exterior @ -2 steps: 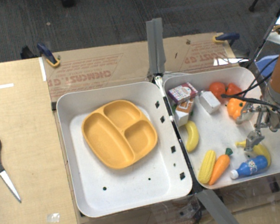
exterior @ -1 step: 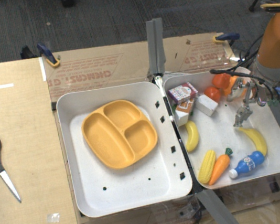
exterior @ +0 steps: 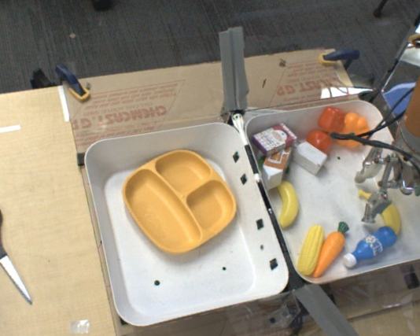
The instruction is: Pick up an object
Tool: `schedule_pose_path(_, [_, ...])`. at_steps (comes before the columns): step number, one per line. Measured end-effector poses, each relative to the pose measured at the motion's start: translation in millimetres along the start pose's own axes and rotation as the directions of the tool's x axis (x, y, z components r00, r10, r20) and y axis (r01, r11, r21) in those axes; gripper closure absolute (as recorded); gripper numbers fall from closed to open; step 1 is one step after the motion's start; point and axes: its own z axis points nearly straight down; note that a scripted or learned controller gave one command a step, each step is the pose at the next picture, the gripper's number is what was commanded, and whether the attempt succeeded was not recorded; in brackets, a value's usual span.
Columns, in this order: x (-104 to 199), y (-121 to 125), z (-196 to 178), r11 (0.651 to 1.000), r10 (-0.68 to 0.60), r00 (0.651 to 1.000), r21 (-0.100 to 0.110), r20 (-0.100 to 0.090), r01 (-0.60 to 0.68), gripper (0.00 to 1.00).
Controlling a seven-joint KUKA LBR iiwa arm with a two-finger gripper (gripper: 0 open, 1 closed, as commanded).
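We see a matt yellow plastic plate (exterior: 179, 200) in a smooth, glossy white plastic bin (exterior: 136, 295), shiny plastic toy food like the banana (exterior: 286, 205) and carrot (exterior: 329, 252), metal-bladed scissors (exterior: 0, 250) on pale wood bench (exterior: 17, 179), brown cardboard (exterior: 144, 106).

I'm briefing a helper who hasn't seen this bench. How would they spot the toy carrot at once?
Go to the right-hand white bin and look along its near edge. The carrot lies there at a slant between the corn cob and the blue bottle; it alone is orange with a green top.
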Motion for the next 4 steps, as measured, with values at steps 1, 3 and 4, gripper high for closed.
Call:
schedule_pose_path(1, [-88, 32, 4, 0.997, 0.080, 0.996, -0.002, -0.031, -0.080, 0.00])
schedule_pose_path(3, [13, -4, 0, 0.978, 0.208, 0.978, 0.001, -0.001, -0.208, 0.00])
schedule_pose_path(4, [12, -3, -9, 0.979, 0.204, 0.979, 0.001, 0.002, -0.204, 1.00])
